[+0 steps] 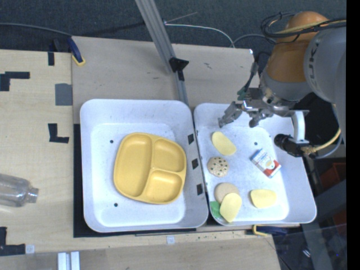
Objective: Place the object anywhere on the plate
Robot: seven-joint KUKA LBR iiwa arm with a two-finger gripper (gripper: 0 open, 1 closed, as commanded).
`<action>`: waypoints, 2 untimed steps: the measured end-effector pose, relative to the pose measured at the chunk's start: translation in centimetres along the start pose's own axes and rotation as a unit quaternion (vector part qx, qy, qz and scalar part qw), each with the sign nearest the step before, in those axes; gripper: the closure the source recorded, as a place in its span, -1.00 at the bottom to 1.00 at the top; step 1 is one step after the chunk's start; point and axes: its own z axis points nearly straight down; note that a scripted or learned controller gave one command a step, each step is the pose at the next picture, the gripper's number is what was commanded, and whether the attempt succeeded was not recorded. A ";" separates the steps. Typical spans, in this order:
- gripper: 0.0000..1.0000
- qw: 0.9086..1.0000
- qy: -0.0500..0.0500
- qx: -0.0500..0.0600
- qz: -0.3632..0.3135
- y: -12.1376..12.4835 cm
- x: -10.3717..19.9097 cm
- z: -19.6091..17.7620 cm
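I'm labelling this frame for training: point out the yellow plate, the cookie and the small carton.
yellow plate (pixel 130 167), camera view, bare floor of its large left compartment
cookie (pixel 217 165), camera view, middle of its speckled top
small carton (pixel 265 163), camera view, middle of its upper face

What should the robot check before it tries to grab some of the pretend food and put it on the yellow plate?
1. Gripper carries nothing: ok, its fingers are open with nothing between them.
2. Yellow plate sits flat in the left bin: ok.
3. Plate compartments free for an object: ok.
4. Food within reach in the right bin: ok, the yellow piece lies nearest the gripper.
5. Target stands apart from its neighbours: ok for the cookie; not ok for the pieces overlapping at the front.
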 end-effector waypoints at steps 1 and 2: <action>-1.00 1.000 0.000 0.003 0.001 -5.8 2.5 2.1; -1.00 1.000 0.000 0.002 0.000 -11.6 6.6 0.5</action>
